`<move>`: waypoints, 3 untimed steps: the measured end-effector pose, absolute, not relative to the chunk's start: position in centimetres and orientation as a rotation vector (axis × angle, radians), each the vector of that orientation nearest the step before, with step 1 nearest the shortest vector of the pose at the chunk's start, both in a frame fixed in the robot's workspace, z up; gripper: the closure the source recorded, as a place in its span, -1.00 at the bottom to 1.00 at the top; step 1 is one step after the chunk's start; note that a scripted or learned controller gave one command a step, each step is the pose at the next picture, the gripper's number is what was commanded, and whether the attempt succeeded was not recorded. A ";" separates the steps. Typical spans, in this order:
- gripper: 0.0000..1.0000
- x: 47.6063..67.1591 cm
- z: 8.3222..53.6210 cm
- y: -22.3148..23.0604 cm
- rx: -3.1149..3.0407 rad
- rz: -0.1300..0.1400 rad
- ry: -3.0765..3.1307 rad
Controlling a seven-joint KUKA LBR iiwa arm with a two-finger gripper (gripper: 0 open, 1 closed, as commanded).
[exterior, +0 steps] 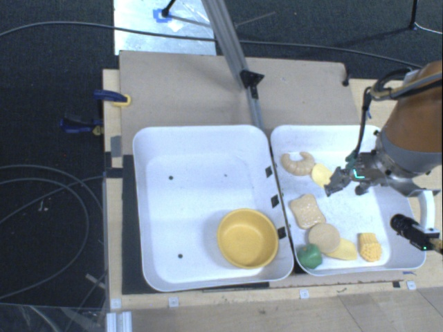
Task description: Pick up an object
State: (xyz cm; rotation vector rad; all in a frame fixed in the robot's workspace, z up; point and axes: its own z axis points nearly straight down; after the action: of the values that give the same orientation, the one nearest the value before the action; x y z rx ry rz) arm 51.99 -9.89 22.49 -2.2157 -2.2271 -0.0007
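My gripper (348, 186) hangs over the middle of the right bin (387, 216), its two dark fingers spread apart with nothing between them. Just to the left of the left finger lies a small yellow piece (320, 175), close to it. A tan croissant (297, 162) sits beyond that, near the bin's back left. Below are a bread slice (306, 210), a round tan cookie (324, 237), a yellow wedge (343, 253), a green piece (311, 256) and a corn cob (369, 247).
The left bin (173, 185) holds a yellow bowl (247, 237) at its front right. A grey pole (232, 43) slants down to the gap between the bins. A black fitting (408, 230) sits at the right bin's right rim.
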 end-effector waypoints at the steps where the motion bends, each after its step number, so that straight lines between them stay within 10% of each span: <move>1: -1.00 52.0 22.6 -9.9 -2.216 -0.002 -2.228; 3: -1.00 52.0 10.4 -10.0 -2.219 0.000 -2.222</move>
State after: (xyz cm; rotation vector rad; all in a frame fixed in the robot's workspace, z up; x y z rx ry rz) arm 51.97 -9.99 10.35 -2.2194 -2.2223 0.0001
